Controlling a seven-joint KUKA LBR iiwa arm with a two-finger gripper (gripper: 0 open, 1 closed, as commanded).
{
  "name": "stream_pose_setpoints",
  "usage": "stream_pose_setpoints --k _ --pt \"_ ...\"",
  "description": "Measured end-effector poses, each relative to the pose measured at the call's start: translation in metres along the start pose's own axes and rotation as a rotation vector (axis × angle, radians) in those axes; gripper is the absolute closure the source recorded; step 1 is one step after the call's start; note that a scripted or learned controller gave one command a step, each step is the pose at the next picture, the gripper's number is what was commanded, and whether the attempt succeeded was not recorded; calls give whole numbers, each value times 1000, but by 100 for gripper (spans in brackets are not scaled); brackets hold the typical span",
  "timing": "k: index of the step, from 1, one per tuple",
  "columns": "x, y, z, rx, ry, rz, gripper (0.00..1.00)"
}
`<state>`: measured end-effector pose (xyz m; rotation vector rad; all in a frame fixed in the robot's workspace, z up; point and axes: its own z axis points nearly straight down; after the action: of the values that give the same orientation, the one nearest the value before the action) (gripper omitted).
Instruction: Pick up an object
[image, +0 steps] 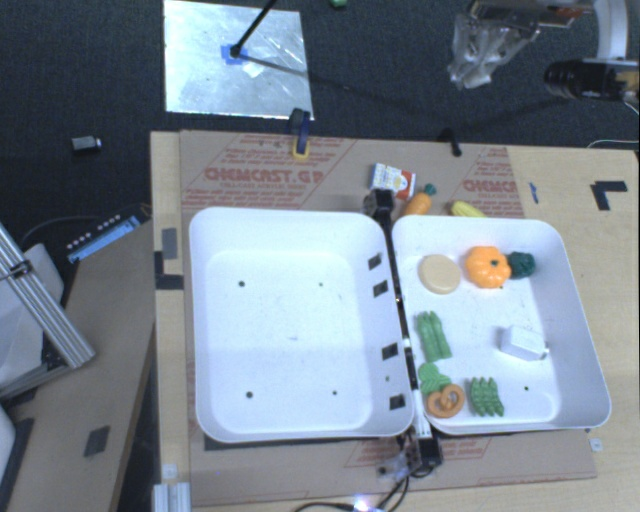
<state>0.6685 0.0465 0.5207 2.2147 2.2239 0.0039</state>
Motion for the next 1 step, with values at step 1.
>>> stream_pose_setpoints --k 1 --pt "10 0 -5 1 0 0 100"
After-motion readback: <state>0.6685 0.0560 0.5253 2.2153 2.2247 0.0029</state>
